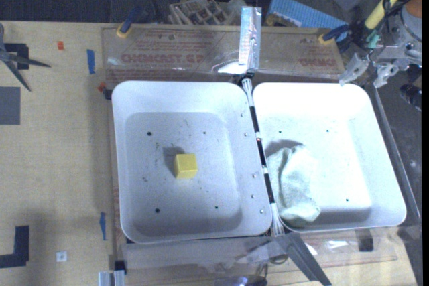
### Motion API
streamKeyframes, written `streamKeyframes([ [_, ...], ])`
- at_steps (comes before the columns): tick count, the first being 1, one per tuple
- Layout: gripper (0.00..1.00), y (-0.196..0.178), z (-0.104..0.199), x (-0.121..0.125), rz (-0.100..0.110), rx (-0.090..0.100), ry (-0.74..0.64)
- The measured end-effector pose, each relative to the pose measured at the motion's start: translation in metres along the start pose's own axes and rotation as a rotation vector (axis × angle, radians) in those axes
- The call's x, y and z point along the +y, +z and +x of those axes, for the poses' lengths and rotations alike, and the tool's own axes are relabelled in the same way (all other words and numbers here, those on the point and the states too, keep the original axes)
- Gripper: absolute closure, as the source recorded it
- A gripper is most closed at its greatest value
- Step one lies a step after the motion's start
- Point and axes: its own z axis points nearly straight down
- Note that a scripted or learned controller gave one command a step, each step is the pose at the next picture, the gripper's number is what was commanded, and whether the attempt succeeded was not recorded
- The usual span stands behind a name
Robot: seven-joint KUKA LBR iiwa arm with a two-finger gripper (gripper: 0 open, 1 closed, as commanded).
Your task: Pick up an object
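Although the task asks for one object to be lifted, nothing in the camera view shows that done: the yellow block (pixel 186 165) lies on the floor of the left bin (pixel 134 100), a little left of that bin's middle, and the pale cloth (pixel 295 184) lies crumpled in the right bin (pixel 375 144), against its left wall and reaching toward the near corner. Both things rest untouched, so I judge the whole pick is still to do (approach, descent, closing and lift alike).

The arm is up at the top right of the same view, beyond the far right corner of the right bin, well apart from both objects. Its end effector (pixel 365 63) sits just outside that corner, over the worktop (pixel 53 164) edge rather than over either bin. It is small and partly blurred there, so whether it is spread or closed I cannot tell, and nothing can be made out in it. Either object would serve; the cloth is the nearer of the two.
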Motion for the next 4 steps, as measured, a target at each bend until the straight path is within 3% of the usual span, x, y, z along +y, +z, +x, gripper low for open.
streamKeyframes([
  [1,0.0,0.132,0.043,-0.084,-0.001,0.0,-0.11],
  [2,0.0,0.084,0.013,-0.094,-0.003,-0.002,0.055],
  [3,0.0,0.163,0.042,-0.15,-0.007,0.0,0.232],
  [4,1.0,0.152,0.041,-0.149,-0.014,-0.002,0.234],
])
